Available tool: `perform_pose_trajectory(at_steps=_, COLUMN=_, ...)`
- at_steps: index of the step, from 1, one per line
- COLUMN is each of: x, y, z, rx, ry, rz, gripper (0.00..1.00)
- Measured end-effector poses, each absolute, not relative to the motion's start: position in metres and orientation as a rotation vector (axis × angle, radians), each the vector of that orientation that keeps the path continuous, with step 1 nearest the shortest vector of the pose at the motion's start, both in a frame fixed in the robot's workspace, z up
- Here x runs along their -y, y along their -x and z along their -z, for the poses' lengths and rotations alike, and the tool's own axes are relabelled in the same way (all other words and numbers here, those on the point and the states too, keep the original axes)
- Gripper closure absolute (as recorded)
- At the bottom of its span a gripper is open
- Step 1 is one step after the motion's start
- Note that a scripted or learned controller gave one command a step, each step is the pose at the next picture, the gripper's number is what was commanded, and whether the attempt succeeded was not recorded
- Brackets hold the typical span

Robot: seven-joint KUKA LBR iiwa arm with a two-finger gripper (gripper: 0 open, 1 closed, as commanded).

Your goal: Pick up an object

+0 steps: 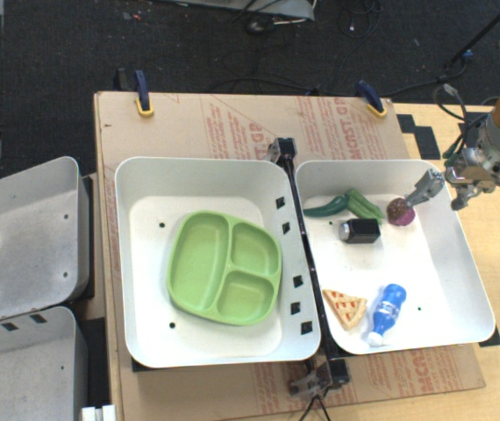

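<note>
Nearest the camera, at about 6 o'clock in the right bin [474, 261], lie a waffle [345, 309] and a blue bottle [385, 312], just beside each other, the waffle on the 9 o'clock side. Toward the bin's centre sits a small black block [360, 230]. Beyond it, at 12 o'clock, a green piece [345, 204] lies flat, long and bent, close to the far wall. A purple ball [400, 211] rests at roughly 1 o'clock in the bin, near the green piece's 3 o'clock end.

The gripper [444, 188] comes in from 3 o'clock over the bin's far right corner. One grey finger [425, 188] slants down toward the ball, its tip touching or just short of it; which, I cannot tell. The other finger stands apart on the 3 o'clock side, so the jaws are spread, with nothing between them.

The left bin [136, 235] holds a green tray [225, 268] with three compartments, lying flat at its centre. Both bins sit side by side on a brown board [197, 125], which is held by two clamps along its 12 o'clock edge.
</note>
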State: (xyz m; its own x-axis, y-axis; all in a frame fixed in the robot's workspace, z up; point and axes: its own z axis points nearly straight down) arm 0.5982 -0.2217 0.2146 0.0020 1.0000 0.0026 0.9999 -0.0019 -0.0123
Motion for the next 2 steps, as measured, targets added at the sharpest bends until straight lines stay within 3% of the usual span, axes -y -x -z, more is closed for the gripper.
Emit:
perform_pose_trajectory(at_steps=1, x=0.221, y=-0.601, z=-0.222, rx=2.223, ry=2.221, rz=0.000, gripper=0.00)
perform_pose_trajectory(at_steps=2, x=0.218, y=-0.596, z=-0.178, rx=2.219, ry=2.219, rz=-0.003, gripper=0.00)
